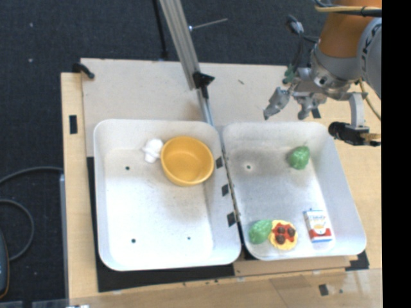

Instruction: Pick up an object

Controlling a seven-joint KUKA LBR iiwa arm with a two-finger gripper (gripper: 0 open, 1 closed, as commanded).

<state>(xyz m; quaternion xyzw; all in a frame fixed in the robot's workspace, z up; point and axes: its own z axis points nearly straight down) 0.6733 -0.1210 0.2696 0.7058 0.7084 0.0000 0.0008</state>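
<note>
My gripper (290, 108) hangs above the far rim of the right bin (343, 191), its fingers spread open with nothing between them. A green ball (298, 157) lies in that bin just below the gripper, apart from it. Along the same bin's near edge lie a green lump (260, 231), a round yellow and red piece (284, 234) touching it, and a small white and red carton (318, 226). In the left bin (109, 236) a yellow bowl (187, 160) stands upright at the far right, and a small white object (152, 149) rests against its left side.
A slanted metal post (183, 37) rises from the gap between the bins at the back. The bins' shared walls (226, 185) run down the middle. Bare bench board (141, 88) lies behind both bins.
</note>
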